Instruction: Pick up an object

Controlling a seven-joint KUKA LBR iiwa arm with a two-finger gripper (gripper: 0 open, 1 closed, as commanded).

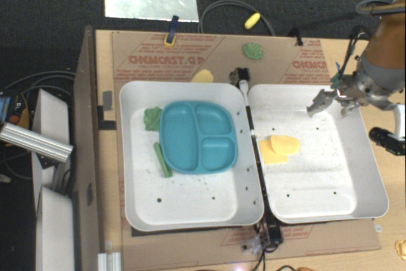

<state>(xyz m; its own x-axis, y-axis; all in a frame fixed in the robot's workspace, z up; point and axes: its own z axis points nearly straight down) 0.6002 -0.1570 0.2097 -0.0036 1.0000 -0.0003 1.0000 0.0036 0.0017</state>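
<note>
Camera view: left bin point(136, 200) holding teal divided plate point(196, 136), green pieces lying at plate's left; right bin point(361, 187) holding yellow object point(277, 148) near its left wall; gripper point(335, 103) hovering well apart, fingers spread, gripping nothing

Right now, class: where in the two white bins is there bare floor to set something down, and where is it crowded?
The right bin has bare floor right of and below the yellow piece, under the pincer. In the left bin, free floor is the strip below the blue tray. Its upper left is crowded: the green leaf and green stick hug the tray.
</note>
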